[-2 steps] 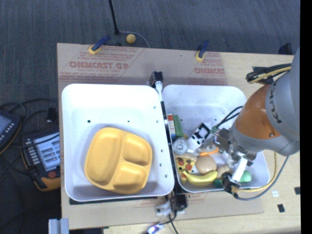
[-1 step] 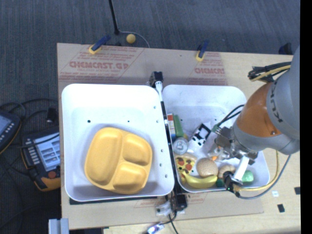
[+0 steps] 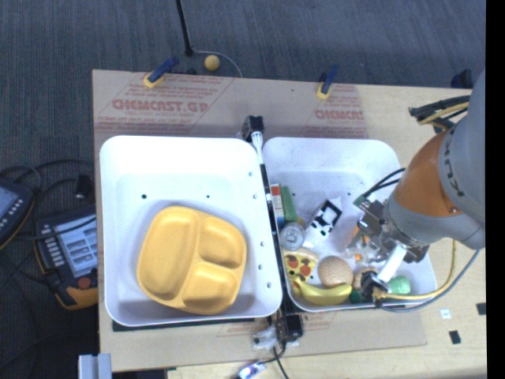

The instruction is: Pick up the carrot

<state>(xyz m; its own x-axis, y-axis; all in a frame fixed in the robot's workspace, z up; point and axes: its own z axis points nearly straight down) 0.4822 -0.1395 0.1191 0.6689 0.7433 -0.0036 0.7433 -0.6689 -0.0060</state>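
My gripper (image 3: 375, 253) is low over the front right part of the right bin (image 3: 339, 152), reaching in from the right under the arm's orange band. A small orange piece, apparently the carrot (image 3: 357, 253), peeks out at the gripper's left side. The gripper body hides most of it, so I cannot tell whether it is held.
Around the gripper lie a banana (image 3: 323, 293), a brown bun (image 3: 335, 271), a pizza slice (image 3: 298, 265), a silver can (image 3: 292, 235), a green bottle (image 3: 288, 208) and a green item (image 3: 399, 285). The left bin (image 3: 126, 164) holds a yellow divided plate (image 3: 193, 259).
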